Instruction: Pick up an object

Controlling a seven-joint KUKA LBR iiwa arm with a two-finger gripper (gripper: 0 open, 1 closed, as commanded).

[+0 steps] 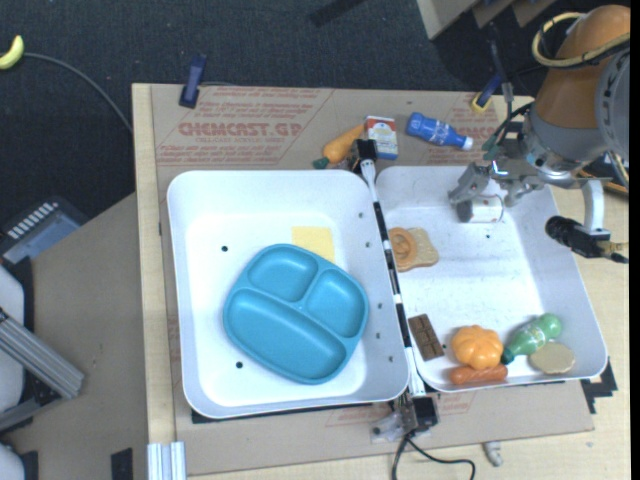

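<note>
gripper [484,194] | jaws apart, gripping nothing | over right bin [560,298] (far end)

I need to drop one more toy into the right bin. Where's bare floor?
The right bin's middle is bare, between the gripper above, the toast at left and the orange toy below. The near edge is crowded.

Toast slice [411,248] flat by right bin's left wall; orange pumpkin [475,345], carrot [477,374], green veggie [532,335], tan disc [552,358] clustered at near edge.
</note>
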